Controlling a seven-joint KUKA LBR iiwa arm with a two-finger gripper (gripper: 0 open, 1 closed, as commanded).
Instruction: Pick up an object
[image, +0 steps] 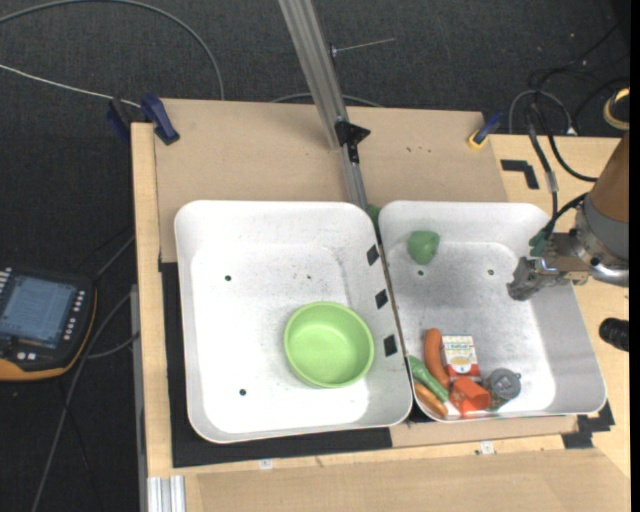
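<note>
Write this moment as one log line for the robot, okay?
gripper: over right bin, holding nothing seen | green bowl: left bin | toy pile: right bin's near corner

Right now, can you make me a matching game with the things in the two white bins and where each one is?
Things:
1. green bowl
2. small green ball-like object
3. claw
4. pile of little toys

Places:
A. near corner of the right bin
B. far end of the right bin
C. inside the left bin
D. over the right side of the right bin

Pairs: 1-C, 2-B, 3-D, 4-A
</note>
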